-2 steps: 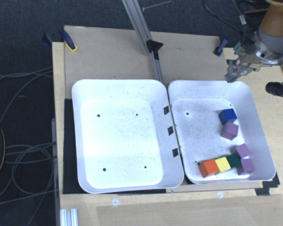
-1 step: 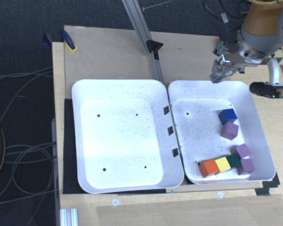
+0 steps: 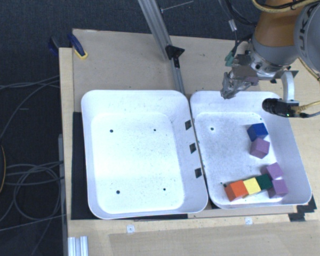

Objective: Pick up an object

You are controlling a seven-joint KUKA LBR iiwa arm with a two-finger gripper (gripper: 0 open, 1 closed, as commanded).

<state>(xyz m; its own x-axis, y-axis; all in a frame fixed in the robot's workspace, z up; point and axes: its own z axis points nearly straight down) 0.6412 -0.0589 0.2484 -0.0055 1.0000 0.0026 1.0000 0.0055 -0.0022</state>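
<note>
While the arm (image 3: 288,20) hangs over the right bin's (image 3: 298,159) far rim, its gripper (image 3: 230,91) pinches nothing; whether its claw is spread is unclear. Coloured blocks (image 3: 258,164) lie inside, unlabelled.

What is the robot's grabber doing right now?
Grey two-finger gripper: cannot be told whether open or closed, over the right white bin's far edge.

Blue block (image 3: 257,130), purple blocks (image 3: 260,148), orange-yellow-green bar (image 3: 249,186), all loose in the right bin (image 3: 218,196)
</note>
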